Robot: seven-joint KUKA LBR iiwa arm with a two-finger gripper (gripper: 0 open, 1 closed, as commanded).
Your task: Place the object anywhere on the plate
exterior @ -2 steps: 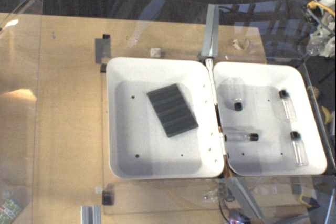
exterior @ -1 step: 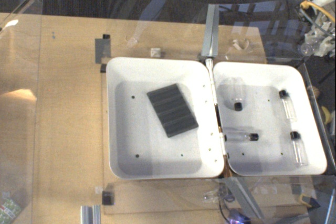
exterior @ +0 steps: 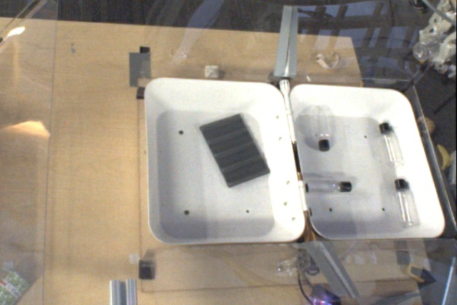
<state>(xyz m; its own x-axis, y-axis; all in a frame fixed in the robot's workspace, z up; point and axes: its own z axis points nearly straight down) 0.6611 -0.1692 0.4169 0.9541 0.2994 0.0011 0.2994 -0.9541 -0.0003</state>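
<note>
The pincer hangs at the far corner of the bench, outside both bins, amid pale cables. Whether it is released or clenched cannot be told from this angle, and nothing is visibly in it.

Nearest the pincer, just below it in the view, is the right bin, which holds four clear tubes with black caps. One tube lies closest to the pincer, and another tube lies beyond it along the same wall. A third tube and a fourth tube lie farther off, near the wall between the bins.

Farthest from the pincer, the left bin holds the dark ribbed plate, lying flat and askew, well apart from all four tubes.
</note>
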